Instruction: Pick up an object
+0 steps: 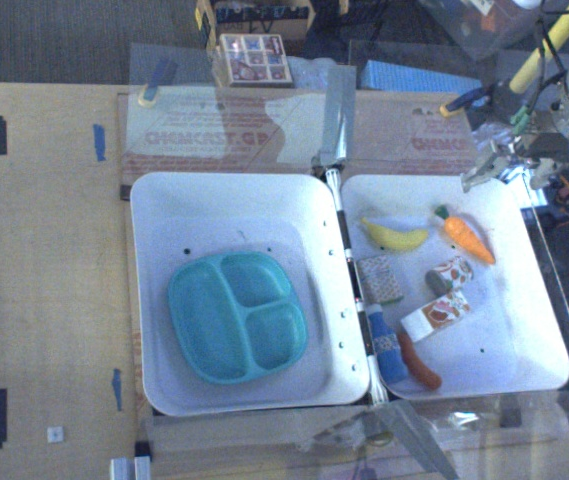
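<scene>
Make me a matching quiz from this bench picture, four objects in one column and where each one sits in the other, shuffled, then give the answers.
Objects:
1. teal divided plate
2. banana
3. carrot
4. end effector

Places:
A. right bin, far side, to the right of the banana
B. above the far right corner of the right bin
C. left bin, near side
D. right bin, far side, near the divider between bins

Pairs: 1-C, 2-D, 3-A, 4-B

Wooden bench (44,298), two white bins (154,208), side by side
</scene>
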Tool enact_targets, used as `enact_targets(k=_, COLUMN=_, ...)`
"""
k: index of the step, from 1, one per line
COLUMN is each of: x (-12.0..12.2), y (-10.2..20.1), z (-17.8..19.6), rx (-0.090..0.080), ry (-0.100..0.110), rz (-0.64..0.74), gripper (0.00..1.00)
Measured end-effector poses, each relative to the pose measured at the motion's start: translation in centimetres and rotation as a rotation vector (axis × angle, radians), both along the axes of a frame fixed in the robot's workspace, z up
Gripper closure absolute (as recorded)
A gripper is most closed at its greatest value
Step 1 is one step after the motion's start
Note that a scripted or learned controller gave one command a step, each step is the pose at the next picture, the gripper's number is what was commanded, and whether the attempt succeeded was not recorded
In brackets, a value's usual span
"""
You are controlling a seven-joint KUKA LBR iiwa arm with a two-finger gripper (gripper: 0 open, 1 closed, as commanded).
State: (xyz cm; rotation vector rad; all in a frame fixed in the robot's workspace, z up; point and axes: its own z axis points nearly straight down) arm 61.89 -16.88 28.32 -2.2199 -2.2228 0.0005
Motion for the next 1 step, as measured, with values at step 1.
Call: enact_targets(k=1, x=3.11, y=-1.80, z=-15.79, rx=0.000, ry=-0.001, rz=0.132, gripper=0.00)
